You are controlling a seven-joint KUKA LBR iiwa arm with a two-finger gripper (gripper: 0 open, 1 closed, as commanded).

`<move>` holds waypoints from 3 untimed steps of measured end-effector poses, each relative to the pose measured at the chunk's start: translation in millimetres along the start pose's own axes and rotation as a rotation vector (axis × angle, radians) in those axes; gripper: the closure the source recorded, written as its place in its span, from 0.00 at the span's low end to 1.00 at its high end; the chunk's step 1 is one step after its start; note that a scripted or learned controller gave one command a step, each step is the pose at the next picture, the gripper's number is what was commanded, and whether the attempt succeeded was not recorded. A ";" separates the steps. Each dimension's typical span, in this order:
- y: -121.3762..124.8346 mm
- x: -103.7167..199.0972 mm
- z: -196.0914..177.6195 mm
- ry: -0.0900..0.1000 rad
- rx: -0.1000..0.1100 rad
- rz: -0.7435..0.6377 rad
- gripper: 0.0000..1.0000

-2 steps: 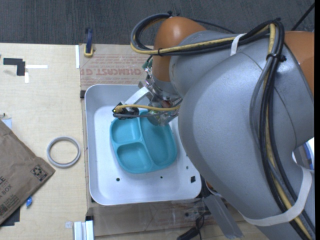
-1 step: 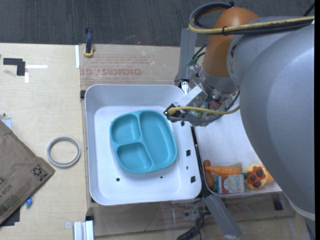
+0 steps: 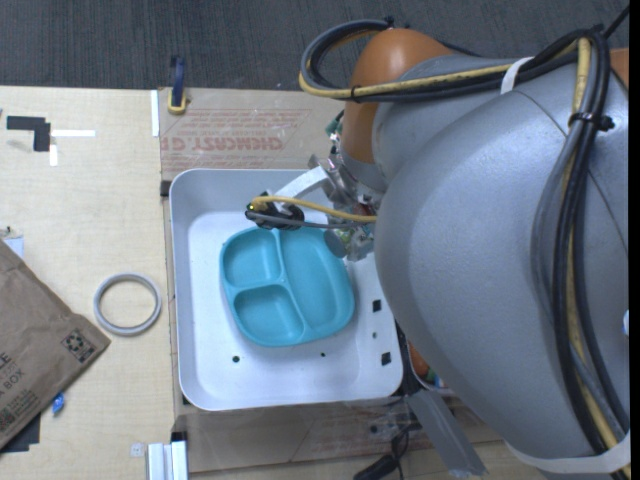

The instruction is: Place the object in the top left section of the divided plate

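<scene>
Blue divided plate (image 3: pixel 288 288) in white bin (image 3: pixel 200 368). Gripper (image 3: pixel 347 240) at the plate's upper right rim; its grip, and any carried object, cannot be told. Likely delivery step: next, cross to the plate's top left section.

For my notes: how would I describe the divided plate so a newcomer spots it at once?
Find the white bin just left of the big grey arm. The plate lies inside it. It is the only turquoise thing, split into three sections, unlike the pale ring outside on the bench.
</scene>
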State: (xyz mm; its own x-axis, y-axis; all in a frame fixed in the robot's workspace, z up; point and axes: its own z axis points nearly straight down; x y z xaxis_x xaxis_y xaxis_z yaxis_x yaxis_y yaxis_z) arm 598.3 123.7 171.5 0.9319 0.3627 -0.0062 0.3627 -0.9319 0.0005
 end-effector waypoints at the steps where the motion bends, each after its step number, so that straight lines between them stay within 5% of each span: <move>1: -9.9 37.4 58.5 0.013 0.001 -0.075 1.00; 2: 92.8 21.1 -16.9 -0.001 -0.001 -0.218 1.00; 3: 112.3 12.3 -17.1 0.001 0.001 0.103 1.00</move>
State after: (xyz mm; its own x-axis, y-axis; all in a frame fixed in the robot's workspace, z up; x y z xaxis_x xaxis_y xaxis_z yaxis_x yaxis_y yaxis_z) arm 650.6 23.5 188.6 0.9641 0.2654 -0.0047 0.2654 -0.9641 -0.0002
